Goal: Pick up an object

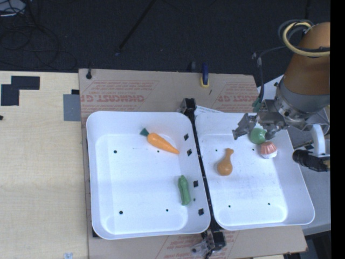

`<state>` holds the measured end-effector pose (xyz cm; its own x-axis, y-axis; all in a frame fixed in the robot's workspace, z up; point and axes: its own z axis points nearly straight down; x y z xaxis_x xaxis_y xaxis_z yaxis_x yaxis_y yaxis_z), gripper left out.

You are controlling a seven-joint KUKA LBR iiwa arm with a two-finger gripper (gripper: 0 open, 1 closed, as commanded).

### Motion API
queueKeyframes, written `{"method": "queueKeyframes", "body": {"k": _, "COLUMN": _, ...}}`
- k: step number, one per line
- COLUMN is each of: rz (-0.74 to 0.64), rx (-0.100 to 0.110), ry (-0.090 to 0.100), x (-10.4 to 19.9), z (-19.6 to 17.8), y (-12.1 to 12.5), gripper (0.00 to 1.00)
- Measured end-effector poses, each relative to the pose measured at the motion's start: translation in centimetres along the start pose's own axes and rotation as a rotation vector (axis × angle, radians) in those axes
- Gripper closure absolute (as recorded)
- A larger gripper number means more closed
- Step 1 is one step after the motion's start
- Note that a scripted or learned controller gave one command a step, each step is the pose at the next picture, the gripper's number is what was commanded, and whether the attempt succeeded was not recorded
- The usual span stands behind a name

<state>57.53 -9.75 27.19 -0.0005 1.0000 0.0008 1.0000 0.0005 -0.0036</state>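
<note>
Left bin (102, 144): carrot (160, 141), green pickle (184, 190).

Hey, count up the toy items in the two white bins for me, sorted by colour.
Orange: 2, the carrot and the gourd-shaped piece
Green: 2, the long green piece and the round green piece at the tool
Red and white: 1, the small piece
Total: 5
</note>
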Motion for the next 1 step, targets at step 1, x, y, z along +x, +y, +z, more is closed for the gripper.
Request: {"method": "queueKeyframes", "body": {"k": 1, "rz": -0.003, "rx": 0.006, "ry": 0.002, "x": 4.48, "z": 8.99, "y": 0.54, "gripper": 0.00}}
